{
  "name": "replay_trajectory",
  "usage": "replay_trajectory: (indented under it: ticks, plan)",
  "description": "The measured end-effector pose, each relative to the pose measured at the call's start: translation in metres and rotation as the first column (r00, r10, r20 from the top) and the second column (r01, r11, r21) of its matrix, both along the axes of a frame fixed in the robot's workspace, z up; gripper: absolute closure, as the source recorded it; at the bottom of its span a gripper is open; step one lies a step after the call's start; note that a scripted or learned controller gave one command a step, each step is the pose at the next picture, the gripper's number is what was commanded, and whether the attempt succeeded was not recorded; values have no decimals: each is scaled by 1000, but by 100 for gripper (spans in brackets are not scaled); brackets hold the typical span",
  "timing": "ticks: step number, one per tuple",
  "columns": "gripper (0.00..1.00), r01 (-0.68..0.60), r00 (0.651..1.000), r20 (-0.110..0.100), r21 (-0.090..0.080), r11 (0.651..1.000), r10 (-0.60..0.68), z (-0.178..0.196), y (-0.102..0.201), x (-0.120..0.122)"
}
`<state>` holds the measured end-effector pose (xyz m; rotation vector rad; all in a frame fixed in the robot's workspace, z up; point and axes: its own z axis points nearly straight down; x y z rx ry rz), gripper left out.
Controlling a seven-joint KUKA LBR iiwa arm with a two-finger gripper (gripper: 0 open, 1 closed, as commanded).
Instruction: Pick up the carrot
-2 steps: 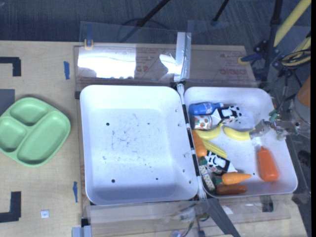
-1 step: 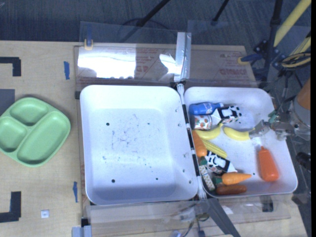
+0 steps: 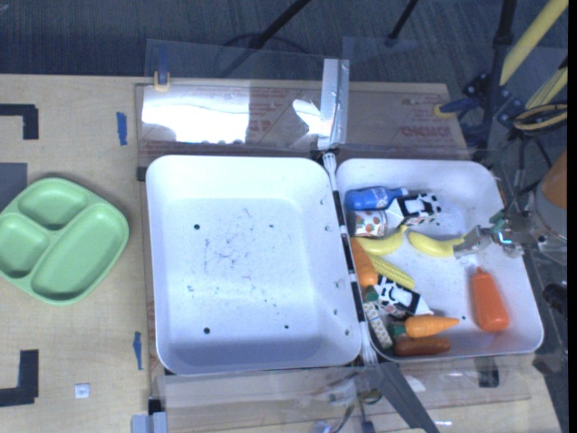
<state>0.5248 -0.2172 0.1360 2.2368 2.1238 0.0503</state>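
A grey robot arm with a two-finger metal gripper (image 3: 482, 237) reaches in from the right over the right-hand shallow white plastic bin (image 3: 518, 282), its tip hovering near the bin's right wall. The fingers are too small and blurred to read, so whether the jaws stand wide or narrow cannot be told; nothing shows between them.

The task's thing, a small orange toy carrot (image 3: 429, 326) with a pointed tip, lies on its side near the front of this bin, the tip aimed right. It rests just above a dark reddish piece (image 3: 419, 346) along the front wall and just below a black-and-white patterned item (image 3: 397, 295). The gripper is apart from the carrot, up and to the right of it.

A fat orange rounded bottle-like toy (image 3: 489, 300) lies just below the gripper, near the right wall. A yellow toy banana (image 3: 435, 244) curves across the middle of the bin, its right end close to the gripper. At the back sit a blue can-like object (image 3: 370, 198) and a second black-and-white item (image 3: 418, 207). A yellow corn-like piece (image 3: 389, 270) and a long orange piece (image 3: 363, 262) lie by the left wall.

The left-hand white bin (image 3: 243, 251) shows faint scuff marks on its floor. A pale green divided plastic plate (image 3: 59, 239) sits on the wooden bench (image 3: 63, 152), well apart to the left.
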Motion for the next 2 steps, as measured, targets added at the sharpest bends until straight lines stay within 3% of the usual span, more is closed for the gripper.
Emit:
replay_trajectory:
  ticks: [2]
  plan:
    - [0, -31, 1000, 3, -4, 1000, 31, -1, 0, -2]
